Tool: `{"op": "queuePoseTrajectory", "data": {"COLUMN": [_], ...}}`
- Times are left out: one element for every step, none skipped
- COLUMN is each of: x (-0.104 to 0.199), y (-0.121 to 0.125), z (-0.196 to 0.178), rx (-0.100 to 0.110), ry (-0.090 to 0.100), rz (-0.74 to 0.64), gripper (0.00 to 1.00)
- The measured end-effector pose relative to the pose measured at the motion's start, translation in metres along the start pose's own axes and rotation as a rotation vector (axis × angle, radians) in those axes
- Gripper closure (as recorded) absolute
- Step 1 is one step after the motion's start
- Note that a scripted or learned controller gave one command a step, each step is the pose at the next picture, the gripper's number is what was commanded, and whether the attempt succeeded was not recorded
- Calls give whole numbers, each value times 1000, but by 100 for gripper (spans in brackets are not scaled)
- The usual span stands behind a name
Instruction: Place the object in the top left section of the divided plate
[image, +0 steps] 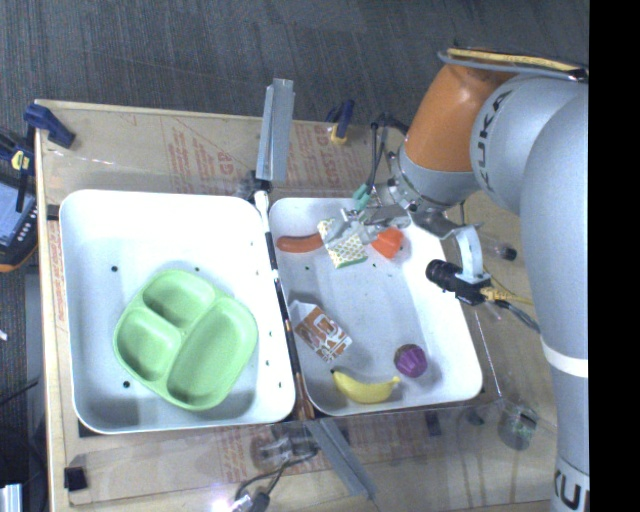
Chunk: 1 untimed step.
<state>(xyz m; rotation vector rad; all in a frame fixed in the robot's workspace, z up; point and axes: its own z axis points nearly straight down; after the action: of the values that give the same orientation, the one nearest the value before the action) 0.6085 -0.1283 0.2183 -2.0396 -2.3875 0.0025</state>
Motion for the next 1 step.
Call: {"op": "queuePoseTrajectory", "data": {"x": [59], "y": [-20], "z": [-71], "rx": [-1], "ry": [1], "rz": [33], "gripper": [100]}}
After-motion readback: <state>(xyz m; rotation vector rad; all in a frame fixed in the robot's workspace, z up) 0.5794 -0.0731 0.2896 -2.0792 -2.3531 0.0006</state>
